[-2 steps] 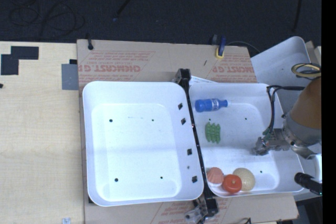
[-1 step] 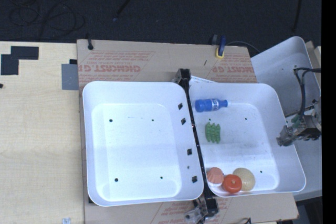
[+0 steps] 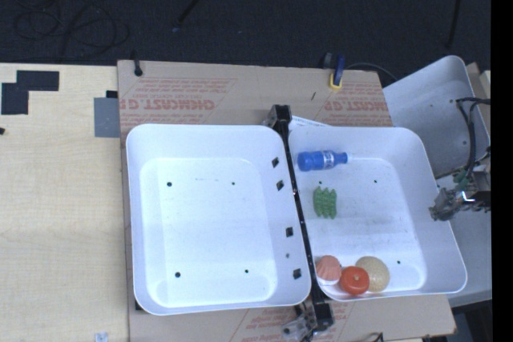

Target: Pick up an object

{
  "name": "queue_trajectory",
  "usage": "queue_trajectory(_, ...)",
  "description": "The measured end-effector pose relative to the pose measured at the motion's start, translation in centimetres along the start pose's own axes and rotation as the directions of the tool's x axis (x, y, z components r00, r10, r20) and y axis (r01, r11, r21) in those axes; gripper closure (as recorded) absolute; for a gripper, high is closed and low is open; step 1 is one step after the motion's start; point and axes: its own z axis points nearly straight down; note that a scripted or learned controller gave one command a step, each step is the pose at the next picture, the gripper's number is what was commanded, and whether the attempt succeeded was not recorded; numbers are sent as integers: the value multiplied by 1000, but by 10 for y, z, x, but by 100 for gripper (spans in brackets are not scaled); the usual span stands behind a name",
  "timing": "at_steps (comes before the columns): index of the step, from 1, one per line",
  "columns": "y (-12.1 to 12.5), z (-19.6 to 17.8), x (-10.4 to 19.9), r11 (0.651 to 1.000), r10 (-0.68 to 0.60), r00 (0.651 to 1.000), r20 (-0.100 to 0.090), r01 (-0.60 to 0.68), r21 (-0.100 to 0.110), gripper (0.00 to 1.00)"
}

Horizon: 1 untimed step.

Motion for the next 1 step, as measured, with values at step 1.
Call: queue_trajectory(1,0,0,0,1000,0,1000,-1,0,2,100)
